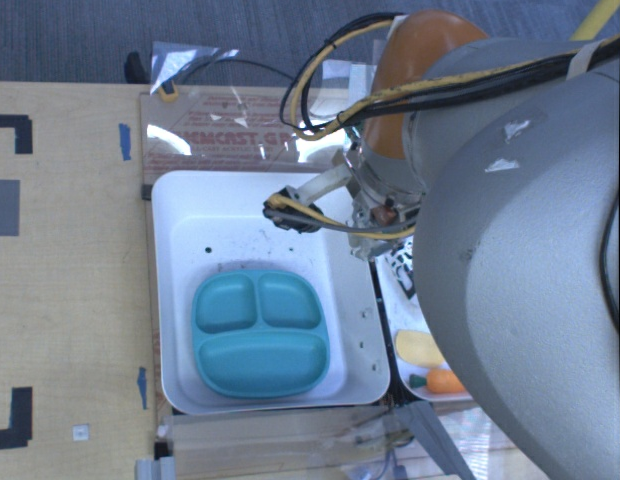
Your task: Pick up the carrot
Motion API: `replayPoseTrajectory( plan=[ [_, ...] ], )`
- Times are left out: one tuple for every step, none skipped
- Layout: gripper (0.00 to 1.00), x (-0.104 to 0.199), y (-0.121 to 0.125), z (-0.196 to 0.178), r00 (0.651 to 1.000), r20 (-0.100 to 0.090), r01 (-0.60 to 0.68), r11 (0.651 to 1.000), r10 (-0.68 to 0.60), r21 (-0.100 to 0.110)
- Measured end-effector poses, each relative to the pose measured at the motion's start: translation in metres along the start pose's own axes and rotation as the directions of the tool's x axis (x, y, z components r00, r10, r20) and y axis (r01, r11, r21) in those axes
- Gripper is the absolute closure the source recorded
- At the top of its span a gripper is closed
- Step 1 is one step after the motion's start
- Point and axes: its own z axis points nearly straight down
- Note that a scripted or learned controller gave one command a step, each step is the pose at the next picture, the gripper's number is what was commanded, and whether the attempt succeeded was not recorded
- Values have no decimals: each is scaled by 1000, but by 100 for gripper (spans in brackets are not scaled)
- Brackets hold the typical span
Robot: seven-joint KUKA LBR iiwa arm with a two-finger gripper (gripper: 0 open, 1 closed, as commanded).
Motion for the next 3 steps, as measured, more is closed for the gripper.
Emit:
replayPoseTrajectory(
  plan=[
    [100,45,50,56,992,4,-124,992,124,0],
    [100,39,101,-3,996,-1,-89,996,89,0],
    [100,48,34,56,991,7,-135,991,135,2]
  ],
)
